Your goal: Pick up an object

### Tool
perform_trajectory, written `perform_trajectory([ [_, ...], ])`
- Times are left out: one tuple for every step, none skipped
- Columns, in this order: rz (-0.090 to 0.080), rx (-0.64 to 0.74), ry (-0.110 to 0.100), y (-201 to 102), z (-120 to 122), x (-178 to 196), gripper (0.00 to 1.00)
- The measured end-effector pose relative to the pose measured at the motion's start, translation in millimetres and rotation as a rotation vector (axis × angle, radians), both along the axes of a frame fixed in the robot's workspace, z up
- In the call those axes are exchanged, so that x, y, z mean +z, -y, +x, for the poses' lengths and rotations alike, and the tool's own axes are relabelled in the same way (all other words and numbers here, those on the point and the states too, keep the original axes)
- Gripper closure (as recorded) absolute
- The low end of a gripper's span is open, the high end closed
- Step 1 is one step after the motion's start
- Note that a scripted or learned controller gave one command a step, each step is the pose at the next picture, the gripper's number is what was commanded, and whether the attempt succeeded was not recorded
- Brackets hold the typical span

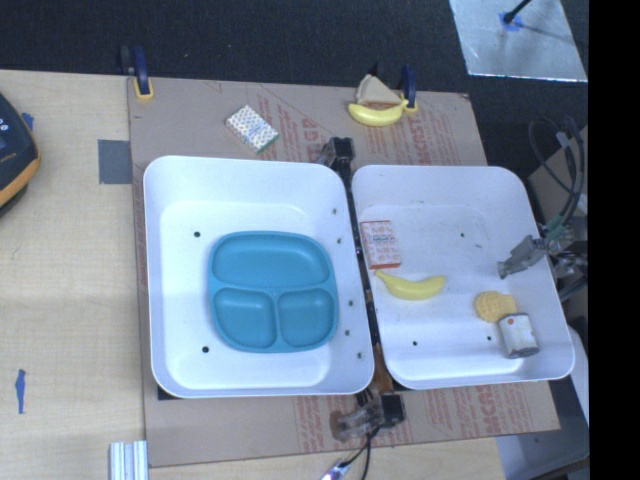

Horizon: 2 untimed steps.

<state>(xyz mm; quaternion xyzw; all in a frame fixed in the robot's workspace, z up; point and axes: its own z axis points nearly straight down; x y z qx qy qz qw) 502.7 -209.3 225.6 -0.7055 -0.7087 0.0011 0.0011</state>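
1. The gripper point(522, 258) sits at the right edge of the right bin point(440, 183), low over its floor; whether it is spread or pressed together I cannot tell, and nothing can be seen between its tips.

2. The right bin holds four candidates: a yellow banana point(412, 286) near the bin's middle; a red-and-white packet point(380, 244) against the left wall, just far of the banana; a round tan cookie point(493, 306) toward the right; a small grey-and-white can point(518, 335) in the near right corner, just beside the cookie.

3. The relation that matters: the cookie lies just near-side and slightly left of the gripper, the closest thing to it; the can is a little further toward the near edge; the banana lies well to the left, the packet further left again.

4. The banana's long axis runs roughly left to right, ends curling toward the far side; a grasp would probably want to close across it, near to far.

5. The left bin point(180, 183) holds a blue divided plate point(272, 290), well apart from the gripper; another banana point(375, 114) and a patterned packet point(251, 127) lie outside the bins on the far side.

6. Judgement: the pick is not yet made; the shortest move is a small shift toward the near side onto the cookie, though its flat shape may prove hard to pinch.
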Motion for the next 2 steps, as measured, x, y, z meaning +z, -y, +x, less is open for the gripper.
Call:
perform_trajectory([
  [-0.001,0.003,-0.001,2,58,-134,0.00],
  [0.000,0.000,0.002,-5,154,-125,0.00],
])
